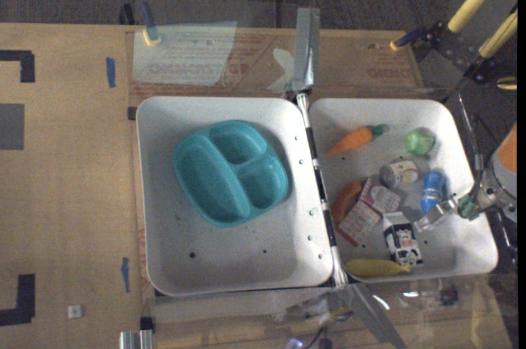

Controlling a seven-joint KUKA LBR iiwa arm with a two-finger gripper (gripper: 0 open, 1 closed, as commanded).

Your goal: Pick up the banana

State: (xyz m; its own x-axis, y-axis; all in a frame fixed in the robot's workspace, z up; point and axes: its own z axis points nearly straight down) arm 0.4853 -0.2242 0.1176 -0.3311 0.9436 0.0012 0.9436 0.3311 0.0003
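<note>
Banana (376,266), smooth curved yellow, metallic end effector (440,212) near

soft even light, slight blur, mild glare

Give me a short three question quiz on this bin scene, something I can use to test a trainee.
1. True or false: the banana lies in the same bin as the teal divided plate.
2. Which item lies nearest the banana? A) carrot B) small black and white carton C) green ball
3. Fill in: the gripper sits over the ____ bin.

Key
1. False; the banana lies at the near edge of the right bin, the plate in the left bin.
2. B
3. Right
</note>
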